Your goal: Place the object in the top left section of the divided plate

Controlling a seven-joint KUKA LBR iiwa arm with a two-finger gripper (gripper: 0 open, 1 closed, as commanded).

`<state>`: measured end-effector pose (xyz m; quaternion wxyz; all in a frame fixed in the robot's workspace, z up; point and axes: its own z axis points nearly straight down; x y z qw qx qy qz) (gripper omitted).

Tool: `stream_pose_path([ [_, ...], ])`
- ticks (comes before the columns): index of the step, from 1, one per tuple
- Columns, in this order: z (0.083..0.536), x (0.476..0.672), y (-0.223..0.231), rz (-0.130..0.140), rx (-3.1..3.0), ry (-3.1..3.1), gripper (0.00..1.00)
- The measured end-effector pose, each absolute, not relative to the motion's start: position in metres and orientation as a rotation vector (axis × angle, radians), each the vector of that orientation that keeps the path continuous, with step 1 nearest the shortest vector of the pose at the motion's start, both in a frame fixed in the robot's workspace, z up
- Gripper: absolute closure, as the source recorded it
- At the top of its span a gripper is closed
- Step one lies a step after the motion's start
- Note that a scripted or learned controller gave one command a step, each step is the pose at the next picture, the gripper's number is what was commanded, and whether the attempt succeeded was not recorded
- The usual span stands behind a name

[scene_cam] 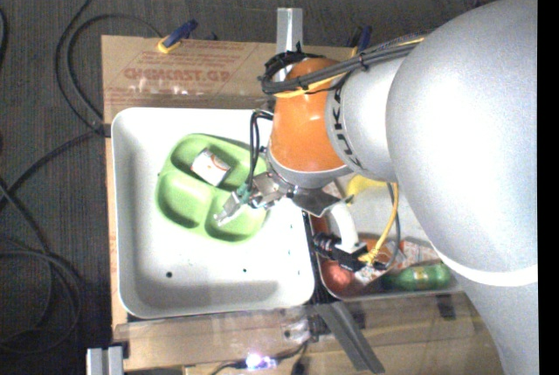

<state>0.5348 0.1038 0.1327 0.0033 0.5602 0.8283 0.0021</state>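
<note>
A green divided plate (179, 190) lies tilted in the left white bin (140, 277). A small white and brown object (210, 165) rests in the plate's upper section, nearest the bin's far wall. My gripper (234, 205) hangs low over the plate's lower right section, just right of and below the object, apart from it. The orange wrist band (301, 133) and the grey arm (454, 128) cover the plate's right rim and much of the right bin.
The right bin (325, 281) holds a red item (341, 279), a green item (421, 277) and something yellow (365, 186), partly under the arm. Cardboard (175, 76) lies behind the left bin. The left bin's bare floor (201, 268) stretches in front of the plate.
</note>
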Motion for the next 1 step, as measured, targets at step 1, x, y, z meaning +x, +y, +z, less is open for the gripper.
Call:
stream_pose_path([
  [1,0.1584,0.4828,0.1057,-0.006,1.764,2.602,0.0],
])
